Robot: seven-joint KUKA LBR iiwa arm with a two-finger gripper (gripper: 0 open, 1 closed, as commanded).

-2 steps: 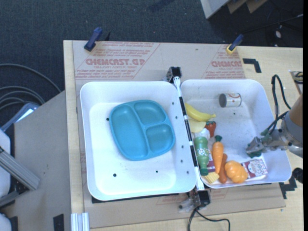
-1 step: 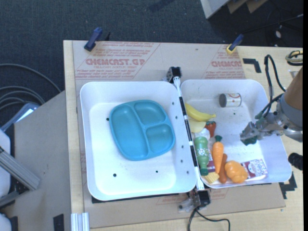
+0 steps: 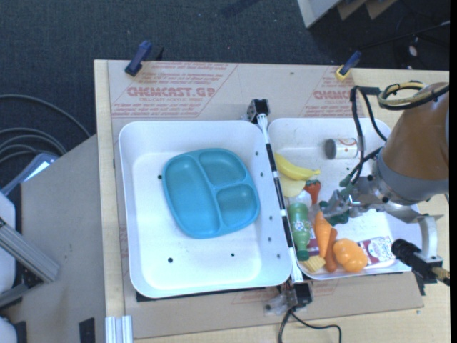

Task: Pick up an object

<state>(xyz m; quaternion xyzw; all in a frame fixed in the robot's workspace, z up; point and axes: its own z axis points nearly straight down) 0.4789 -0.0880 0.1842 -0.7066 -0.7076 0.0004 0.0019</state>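
The right bin (image 3: 300,129) holds a yellow banana (image 3: 296,168), a pale fruit (image 3: 291,186), a small red-orange piece (image 3: 313,190), a green bottle (image 3: 300,227), an orange carrot (image 3: 323,237), an orange fruit (image 3: 348,254), a red-and-white packet (image 3: 378,249) and a grey cylinder (image 3: 330,148). My gripper (image 3: 340,206) hangs low over the middle of this bin, just above and right of the carrot's top end. Nothing is seen between its tips. The arm's orange band and grey wrist hide the bin's right side.
The left bin (image 3: 136,191) holds a blue divided plate (image 3: 211,191). A black clamp strip (image 3: 273,184) runs between the bins. Blue and yellow clips (image 3: 138,58) sit at the board's far edge. Cables (image 3: 360,120) loop over the right bin's back corner.
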